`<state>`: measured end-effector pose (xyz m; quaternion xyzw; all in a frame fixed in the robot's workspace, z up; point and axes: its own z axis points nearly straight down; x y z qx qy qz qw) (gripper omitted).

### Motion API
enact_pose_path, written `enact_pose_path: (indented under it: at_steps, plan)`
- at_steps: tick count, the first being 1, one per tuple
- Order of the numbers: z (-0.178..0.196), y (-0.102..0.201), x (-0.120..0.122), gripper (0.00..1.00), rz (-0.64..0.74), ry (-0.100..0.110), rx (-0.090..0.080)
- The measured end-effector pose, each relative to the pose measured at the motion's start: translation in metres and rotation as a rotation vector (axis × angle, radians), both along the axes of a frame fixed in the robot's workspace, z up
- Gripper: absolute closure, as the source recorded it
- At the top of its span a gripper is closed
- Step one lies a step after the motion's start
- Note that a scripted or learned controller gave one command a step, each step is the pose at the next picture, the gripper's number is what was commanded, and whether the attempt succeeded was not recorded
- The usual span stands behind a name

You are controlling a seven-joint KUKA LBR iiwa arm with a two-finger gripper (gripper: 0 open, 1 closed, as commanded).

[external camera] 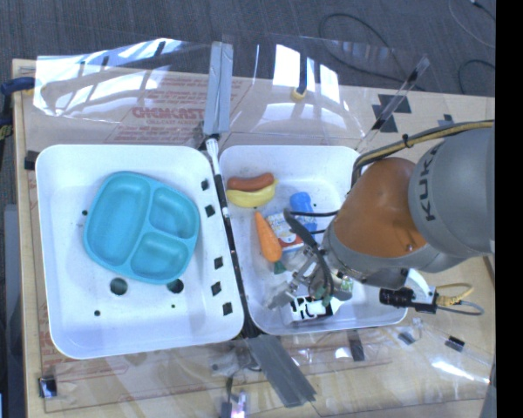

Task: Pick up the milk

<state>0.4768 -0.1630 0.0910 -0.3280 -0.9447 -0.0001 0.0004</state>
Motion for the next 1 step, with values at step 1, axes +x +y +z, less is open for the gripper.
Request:
enact_pose_path:
  at_steps: [1]
  plan:
    - [0.1203,-0.0005,0.0010,0.00,-0.329,-0.002,-0.001]
